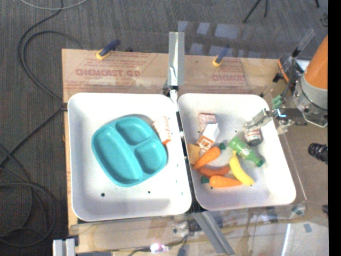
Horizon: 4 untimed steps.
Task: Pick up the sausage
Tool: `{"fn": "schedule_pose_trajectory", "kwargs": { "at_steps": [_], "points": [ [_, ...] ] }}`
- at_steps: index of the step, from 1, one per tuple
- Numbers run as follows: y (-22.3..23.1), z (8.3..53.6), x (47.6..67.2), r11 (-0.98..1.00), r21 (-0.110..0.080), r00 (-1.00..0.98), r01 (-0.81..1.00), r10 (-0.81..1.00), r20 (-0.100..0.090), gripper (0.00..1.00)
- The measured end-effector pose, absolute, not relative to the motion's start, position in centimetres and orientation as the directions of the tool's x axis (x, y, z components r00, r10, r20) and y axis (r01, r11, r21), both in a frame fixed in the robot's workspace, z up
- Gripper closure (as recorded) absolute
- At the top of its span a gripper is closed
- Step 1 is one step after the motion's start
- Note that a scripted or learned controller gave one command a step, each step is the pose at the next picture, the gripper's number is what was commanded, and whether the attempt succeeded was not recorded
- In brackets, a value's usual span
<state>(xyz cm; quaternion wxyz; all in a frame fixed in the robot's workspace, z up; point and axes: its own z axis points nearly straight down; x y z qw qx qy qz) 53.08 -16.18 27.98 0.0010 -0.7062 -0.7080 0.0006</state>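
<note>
Camera view, looking down at a slant: we see two shallow white bins side by side on a cardboard-covered bench. The arm (314, 84) enters from the right edge, grey with an orange band, and its gripper (254, 128) hangs over the upper right part of the right bin (282, 193). We cannot tell whether the fingers are spread or pressed together, as the tip is small and blurred against a grey cylindrical object there.

Just below the gripper lies a green bottle (246, 150), tilted. Below that lies a yellow banana (241, 170). Lower left of the gripper we find the sausage (214, 170), a reddish-orange curved piece lying flat on the bin floor, apart from the gripper. It lies between two carrots: one carrot (208, 157) above it, slanted, and a second carrot (225, 182) below it, both very close to it. Left of the gripper sit a small carton (208, 139) and a reddish packet (206, 120).

Well to the left of the gripper, in the left bin (80, 196), rests a teal divided plate (129, 150), with a small orange and white packet (163, 129) at its upper right edge.
</note>
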Motion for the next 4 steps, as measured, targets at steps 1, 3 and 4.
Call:
{"fn": "schedule_pose_trajectory", "kwargs": {
  "at_steps": [1,3,4],
  "points": [
    [-13.6,34.4,53.6,-0.267,-0.002,0.267,0.964,0.964,-0.002,0.00],
    [-10.3,10.6,59.4,-0.532,-0.003,0.532,0.847,0.847,-0.005,0.00],
    [-7.9,18.3,62.3,-0.631,-0.001,0.631,0.776,0.776,-0.005,0.00]
  ]
}}
